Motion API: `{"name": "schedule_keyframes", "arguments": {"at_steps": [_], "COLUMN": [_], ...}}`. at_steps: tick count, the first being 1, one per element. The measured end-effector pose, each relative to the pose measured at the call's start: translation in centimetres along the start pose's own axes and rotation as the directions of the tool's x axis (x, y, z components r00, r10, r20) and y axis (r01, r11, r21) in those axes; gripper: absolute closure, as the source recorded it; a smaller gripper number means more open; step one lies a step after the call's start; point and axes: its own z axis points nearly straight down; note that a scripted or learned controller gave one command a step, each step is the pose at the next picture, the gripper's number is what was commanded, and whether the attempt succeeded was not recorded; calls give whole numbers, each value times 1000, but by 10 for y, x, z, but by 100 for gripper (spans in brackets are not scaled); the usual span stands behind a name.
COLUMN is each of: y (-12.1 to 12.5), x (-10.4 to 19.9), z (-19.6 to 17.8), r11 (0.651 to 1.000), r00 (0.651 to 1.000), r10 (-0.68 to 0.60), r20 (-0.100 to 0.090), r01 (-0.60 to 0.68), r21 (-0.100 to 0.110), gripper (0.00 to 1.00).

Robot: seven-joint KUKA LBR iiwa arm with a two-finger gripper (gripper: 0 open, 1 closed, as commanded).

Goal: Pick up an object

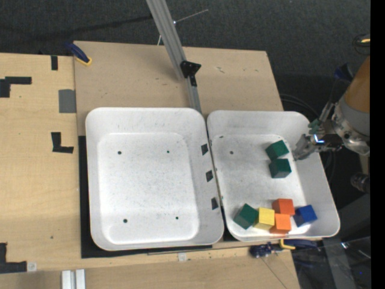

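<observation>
Approach step, nothing lifted. Two-finger gripper (307,142) at right white bin (313,179) edge; grip state unclear. Next: descend over 2 dark-green blocks (278,158).

Left bin (96,161) open; blocks (274,215) crowd right bin's (240,122) near corner.

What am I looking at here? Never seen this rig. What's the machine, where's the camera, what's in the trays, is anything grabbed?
One fixed camera looks down at a slant on a wooden bench with two shallow white bins. The robot arm comes in from the picture's right; its end effector sits over the right bin, close to the bin's right edge. That bin holds small blocks: two dark green blocks near the end effector, and a cluster near the front edge with a green, a yellow, two orange and a blue one. No block is between its fingers. The left bin sits alongside.
</observation>
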Motion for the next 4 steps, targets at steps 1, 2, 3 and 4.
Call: {"name": "schedule_keyframes", "arguments": {"at_steps": [1,2,3,4], "y": [-13,-18,-22,-24], "x": [48,107,163,205], "z": [4,2,1,16], "r11": [1000,1000,1000,1000], "r00": [1000,1000,1000,1000], "r10": [-3,-5,-6,-4], "r20": [-2,-3,-3,-2], "r01": [3,5,6,4], "r21": [5,6,6,8], "gripper": [100,100,100,100]}}
